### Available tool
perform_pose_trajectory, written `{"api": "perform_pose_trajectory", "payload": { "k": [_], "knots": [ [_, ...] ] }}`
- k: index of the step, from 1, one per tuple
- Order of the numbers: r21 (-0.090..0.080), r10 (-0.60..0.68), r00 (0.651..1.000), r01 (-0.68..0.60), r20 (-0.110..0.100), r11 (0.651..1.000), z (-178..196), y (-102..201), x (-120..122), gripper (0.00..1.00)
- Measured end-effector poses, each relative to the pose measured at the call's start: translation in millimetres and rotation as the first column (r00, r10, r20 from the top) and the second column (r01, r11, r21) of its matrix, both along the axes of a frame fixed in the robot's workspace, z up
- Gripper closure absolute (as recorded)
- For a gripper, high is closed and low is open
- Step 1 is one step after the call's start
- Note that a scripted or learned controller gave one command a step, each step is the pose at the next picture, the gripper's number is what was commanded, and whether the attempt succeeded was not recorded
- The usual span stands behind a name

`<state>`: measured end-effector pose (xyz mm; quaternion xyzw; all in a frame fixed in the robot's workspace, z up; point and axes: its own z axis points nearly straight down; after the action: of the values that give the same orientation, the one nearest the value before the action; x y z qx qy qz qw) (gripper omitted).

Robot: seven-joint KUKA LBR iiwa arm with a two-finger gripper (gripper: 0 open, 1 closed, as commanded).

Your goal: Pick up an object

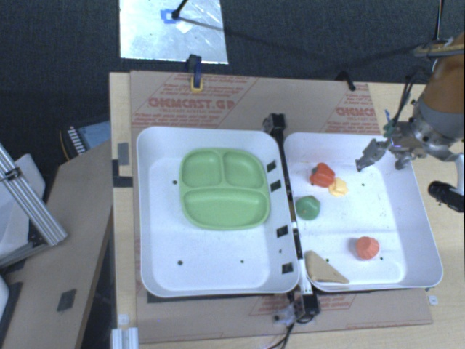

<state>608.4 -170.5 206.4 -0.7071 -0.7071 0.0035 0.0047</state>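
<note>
Hovering over the right bin [414, 217], the claw [381, 155] has fingers spread, grasping nothing.

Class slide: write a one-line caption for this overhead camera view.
Gripper above the right bin of small toys; green divided plate in the left bin.

Orange-red piece [322, 174] touching yellow piece [338, 188], green ball [308, 208], salmon piece [367, 248], perhaps toy foods
</note>
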Motion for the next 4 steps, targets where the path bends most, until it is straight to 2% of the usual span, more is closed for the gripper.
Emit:
{"api": "perform_pose_trajectory", "payload": {
  "k": [1, 2, 3, 4],
  "knots": [
    [-0.002, 0.003, 1.0, -0.003, 0.013, 1.0, 8.4, 0.6, 2.7, 0.0],
    [-0.002, 0.002, 1.0, -0.002, 0.012, 1.0, -36.4, -7.5, 4.8, 0.0],
    [-0.001, 0.002, 1.0, -0.002, 0.009, 1.0, -95.1, -0.1, -0.2, 0.0],
    [-0.002, 0.002, 1.0, -0.002, 0.012, 1.0, -122.4, 0.4, 0.6, 0.0]
  ]
}}
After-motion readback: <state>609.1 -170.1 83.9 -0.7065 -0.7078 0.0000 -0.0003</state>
